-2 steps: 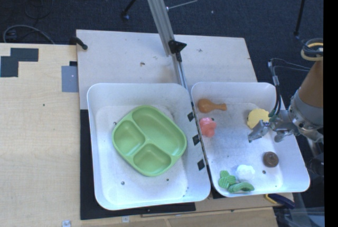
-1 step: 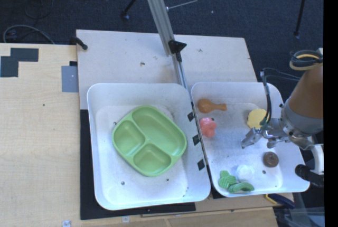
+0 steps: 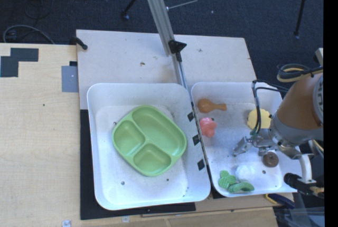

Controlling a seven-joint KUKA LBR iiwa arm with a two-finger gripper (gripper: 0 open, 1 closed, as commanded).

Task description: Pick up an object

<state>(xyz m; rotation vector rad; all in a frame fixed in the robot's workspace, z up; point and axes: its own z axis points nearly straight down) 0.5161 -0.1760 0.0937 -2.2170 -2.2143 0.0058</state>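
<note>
Nearest the camera, in the front of the right bin (image 3: 211, 178), lies a crumpled green item (image 3: 234, 182), with a pale, translucent thing (image 3: 246, 171) just behind it. A small brown round object (image 3: 271, 159) sits to their right, close under the arm. The hand (image 3: 244, 145) is low inside this bin, its metal fingers pointing left and spread apart with nothing between them; it is released, touching none of the toys as far as the view shows. The grey arm (image 3: 298, 115) with its orange band comes in from the right over the bin's wall, and a black cable loops above it.

Further back in the same bin, a yellow rounded object (image 3: 258, 117) lies just behind the hand, partly hidden by the cable. A pink toy (image 3: 207, 126) rests against the left wall, and beyond it an orange-brown piece shaped like a drumstick (image 3: 210, 106) lies near the back left corner.

The left bin (image 3: 100, 168) holds a light green divided plate (image 3: 149, 139) with three compartments, lying flat and turned at an angle.

Behind the bins the pale surface (image 3: 127, 54) carries a slanted aluminium rail (image 3: 159, 12) that rises towards the dark floor.
</note>
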